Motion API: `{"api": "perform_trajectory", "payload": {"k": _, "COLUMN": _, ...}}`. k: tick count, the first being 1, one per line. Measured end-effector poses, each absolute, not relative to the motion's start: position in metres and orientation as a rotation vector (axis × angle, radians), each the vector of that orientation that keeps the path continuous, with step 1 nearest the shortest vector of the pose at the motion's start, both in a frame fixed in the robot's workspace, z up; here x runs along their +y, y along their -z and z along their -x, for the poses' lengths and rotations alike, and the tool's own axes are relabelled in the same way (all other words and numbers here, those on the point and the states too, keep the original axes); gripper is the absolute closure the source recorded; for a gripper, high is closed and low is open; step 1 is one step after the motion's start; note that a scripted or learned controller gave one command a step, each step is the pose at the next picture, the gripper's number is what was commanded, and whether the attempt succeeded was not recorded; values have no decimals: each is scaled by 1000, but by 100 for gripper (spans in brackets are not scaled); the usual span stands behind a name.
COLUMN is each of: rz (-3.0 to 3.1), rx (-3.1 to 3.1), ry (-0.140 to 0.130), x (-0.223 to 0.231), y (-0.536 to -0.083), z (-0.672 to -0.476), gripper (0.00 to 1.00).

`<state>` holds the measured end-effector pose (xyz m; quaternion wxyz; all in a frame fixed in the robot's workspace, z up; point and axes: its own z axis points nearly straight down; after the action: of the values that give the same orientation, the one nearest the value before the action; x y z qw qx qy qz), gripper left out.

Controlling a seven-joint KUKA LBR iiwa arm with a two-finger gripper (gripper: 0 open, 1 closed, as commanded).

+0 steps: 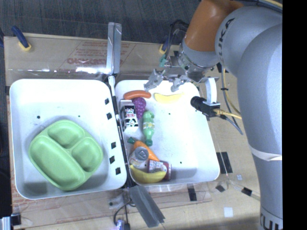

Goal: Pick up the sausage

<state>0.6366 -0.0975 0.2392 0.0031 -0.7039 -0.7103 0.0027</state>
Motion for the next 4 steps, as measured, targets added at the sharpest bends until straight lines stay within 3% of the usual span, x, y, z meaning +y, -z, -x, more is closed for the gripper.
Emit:
{"api": "perform_trajectory", "payload": {"k": 1, "rz": 2284, "rx": -2144, "ry": -13, "x": -98, "y": -97, "z": -654, "gripper": 0}}
{"api": "perform_trajectory", "payload": {"k": 2, "rz": 2410, "rx": -2007, "ry": -9, "x": -155, "y": -90, "z": -655, "gripper": 0}}
{"api": "perform_trajectory", "payload": {"k": 3, "rz": 2411, "rx": -2003, "ry": -11, "x": -114, "y": -90, "z": -655, "gripper": 0}}
{"api": "perform_trajectory", "payload": {"k": 4, "rz": 2403, "rx": -2006, "ry": -15, "x": -113, "y": -98, "z": -655, "gripper": 100}}
